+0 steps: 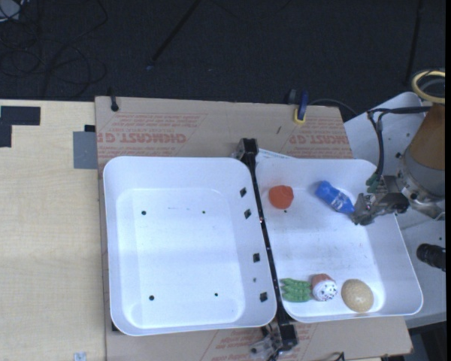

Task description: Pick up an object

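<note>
Camera view is giving me both bins from above, and I am reading the right bin [391, 277] as the working one, since everything loose is lying in it. I am bringing the gripper [363, 213] in over its right wall, low and close against the blue object [334, 196], which is lying tilted near the far right of the floor. The tool is touching or just beside that object's nearer end; I cannot tell whether it is clenched or released, nor whether anything is caught. The blue piece is my likeliest target because it is nearest the arm. The orange ball [281, 196] is sitting by the divider, well apart. Along the near wall, the green piece [295, 289], a white-and-red ball [324, 287] and a tan egg shape [357, 295] are lined up together, crowded enough to make a clean grasp harder. The left bin [180, 201] is waiting as the drop side, I judge.
</note>
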You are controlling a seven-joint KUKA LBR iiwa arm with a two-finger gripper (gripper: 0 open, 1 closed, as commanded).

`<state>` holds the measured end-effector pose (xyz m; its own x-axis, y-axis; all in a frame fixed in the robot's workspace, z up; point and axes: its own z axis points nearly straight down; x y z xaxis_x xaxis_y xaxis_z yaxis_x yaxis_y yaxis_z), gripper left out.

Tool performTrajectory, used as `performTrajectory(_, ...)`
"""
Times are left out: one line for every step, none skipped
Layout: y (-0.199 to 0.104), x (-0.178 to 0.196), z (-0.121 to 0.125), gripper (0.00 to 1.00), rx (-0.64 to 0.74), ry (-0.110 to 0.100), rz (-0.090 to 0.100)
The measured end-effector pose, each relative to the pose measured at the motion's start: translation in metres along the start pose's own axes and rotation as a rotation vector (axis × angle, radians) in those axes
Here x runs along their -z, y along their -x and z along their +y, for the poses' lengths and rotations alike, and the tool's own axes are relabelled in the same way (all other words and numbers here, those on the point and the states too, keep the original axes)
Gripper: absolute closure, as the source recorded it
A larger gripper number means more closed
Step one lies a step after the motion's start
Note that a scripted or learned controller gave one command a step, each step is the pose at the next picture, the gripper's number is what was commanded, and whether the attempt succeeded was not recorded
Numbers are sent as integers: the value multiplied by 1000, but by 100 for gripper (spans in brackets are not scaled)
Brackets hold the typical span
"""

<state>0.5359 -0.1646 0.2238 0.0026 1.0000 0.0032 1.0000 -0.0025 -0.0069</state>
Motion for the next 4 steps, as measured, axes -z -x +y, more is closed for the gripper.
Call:
performTrajectory(1, 9, 0, 100, 0, -2, 1)
performTrajectory(-30, 14, -62, 100, 0, 0, 0)
performTrajectory(-29, 23, -60, 100, 0, 1, -1)
performTrajectory(-28, 32, -60, 100, -1, -1, 0)
